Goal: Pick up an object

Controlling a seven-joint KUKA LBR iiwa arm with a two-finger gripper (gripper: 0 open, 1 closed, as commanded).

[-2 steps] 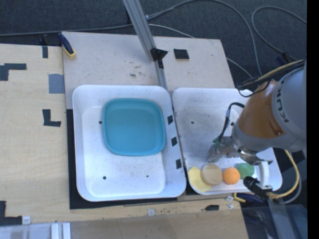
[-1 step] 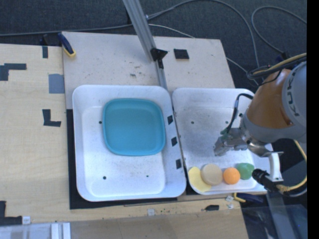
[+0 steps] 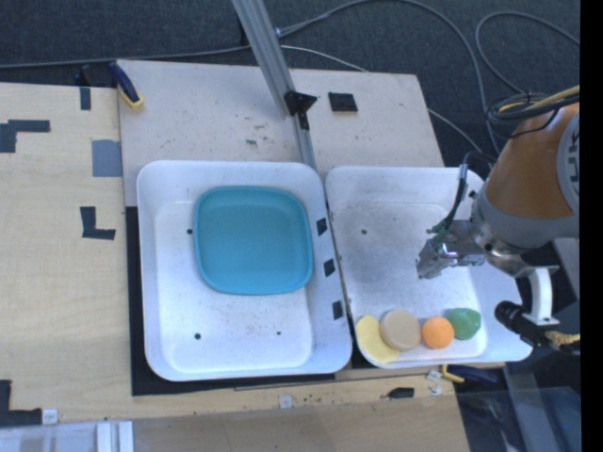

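tool (image 3: 431,264) over right bin (image 3: 377,205), near its right rim

Grey pole (image 3: 271,59) across the bench (image 3: 57,215)

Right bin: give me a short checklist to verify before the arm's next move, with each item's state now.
1. Targets in the right bin: yellow piece, beige disc, orange ball, green piece along the near wall: ok.
2. Tool over that bin: ok.
3. Tool above a target: not ok, it is over bare floor.
4. Object held: not ok.
5. Finger opening: cannot tell.
6. Blue plate apart, in the left bin: ok.
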